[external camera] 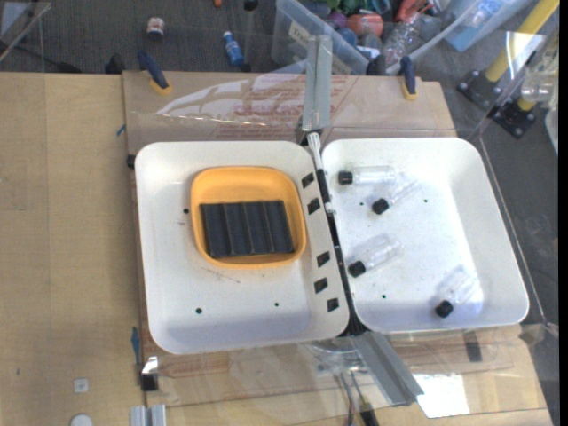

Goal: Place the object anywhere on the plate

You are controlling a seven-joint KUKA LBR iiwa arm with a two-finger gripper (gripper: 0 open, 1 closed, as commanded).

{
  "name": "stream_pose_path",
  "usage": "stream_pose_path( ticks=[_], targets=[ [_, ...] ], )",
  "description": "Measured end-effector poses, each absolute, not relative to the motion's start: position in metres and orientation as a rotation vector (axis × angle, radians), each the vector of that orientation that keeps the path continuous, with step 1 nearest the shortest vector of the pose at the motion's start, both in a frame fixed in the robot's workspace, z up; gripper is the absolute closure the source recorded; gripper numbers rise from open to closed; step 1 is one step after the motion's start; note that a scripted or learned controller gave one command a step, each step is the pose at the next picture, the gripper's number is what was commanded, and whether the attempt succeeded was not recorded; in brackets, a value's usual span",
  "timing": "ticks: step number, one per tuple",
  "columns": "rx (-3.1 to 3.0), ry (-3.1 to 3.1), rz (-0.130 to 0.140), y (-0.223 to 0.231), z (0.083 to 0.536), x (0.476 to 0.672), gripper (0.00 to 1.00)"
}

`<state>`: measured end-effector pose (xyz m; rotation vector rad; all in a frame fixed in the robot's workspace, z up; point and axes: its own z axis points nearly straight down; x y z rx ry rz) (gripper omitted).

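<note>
A dark ribbed block point(247, 229) is lying flat inside the orange plate point(204, 189), which is sitting toward the far side of the left bin point(169, 300). Four clear capped bottles point(373, 254) are lying scattered across the right bin point(497, 238).

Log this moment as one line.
orange square plate, left white bin | dark ribbed block on plate | four clear black-capped vials, right white bin

Arm clear of both bins point(164, 264)
</note>
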<state>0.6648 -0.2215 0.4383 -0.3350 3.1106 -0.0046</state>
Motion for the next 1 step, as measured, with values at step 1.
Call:
stream_pose_path(
  ticks=[1],
  targets=[
    [-0.697,3.050,-0.006,-0.2213,0.4382,0.6682,1.00]
  ],
)
